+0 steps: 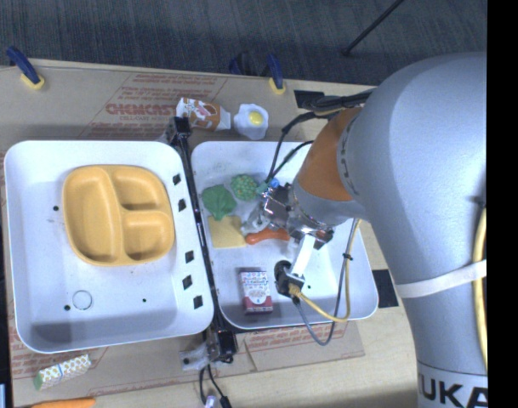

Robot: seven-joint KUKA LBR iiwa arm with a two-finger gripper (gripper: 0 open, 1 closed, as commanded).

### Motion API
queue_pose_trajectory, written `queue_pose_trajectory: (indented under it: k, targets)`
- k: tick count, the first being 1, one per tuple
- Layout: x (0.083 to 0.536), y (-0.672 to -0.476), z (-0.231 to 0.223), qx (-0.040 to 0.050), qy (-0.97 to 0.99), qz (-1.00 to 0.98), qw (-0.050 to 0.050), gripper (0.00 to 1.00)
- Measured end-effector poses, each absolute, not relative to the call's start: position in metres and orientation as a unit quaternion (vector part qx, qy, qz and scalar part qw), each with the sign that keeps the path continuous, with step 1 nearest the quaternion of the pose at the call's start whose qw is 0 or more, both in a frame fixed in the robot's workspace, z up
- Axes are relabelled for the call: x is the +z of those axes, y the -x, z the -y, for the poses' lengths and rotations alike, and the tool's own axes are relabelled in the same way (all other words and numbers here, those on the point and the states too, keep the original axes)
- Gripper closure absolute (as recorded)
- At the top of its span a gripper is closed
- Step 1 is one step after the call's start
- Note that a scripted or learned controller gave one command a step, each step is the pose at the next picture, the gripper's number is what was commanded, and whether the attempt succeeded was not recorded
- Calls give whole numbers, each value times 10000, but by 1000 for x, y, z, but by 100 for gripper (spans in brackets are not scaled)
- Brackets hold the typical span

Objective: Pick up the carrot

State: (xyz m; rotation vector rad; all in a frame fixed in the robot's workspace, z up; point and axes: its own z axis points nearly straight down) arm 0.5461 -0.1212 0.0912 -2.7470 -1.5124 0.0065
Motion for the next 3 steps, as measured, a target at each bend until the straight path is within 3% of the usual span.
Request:
queue_pose_trajectory:
  k: [1,2,3]
  targets:
    - [101,-546,120,27,8747,4846,51,100]
    - [256,-485,75,10,8076,5897,14,100]
    - [264,-477,100,4,8069,5907,8,100]
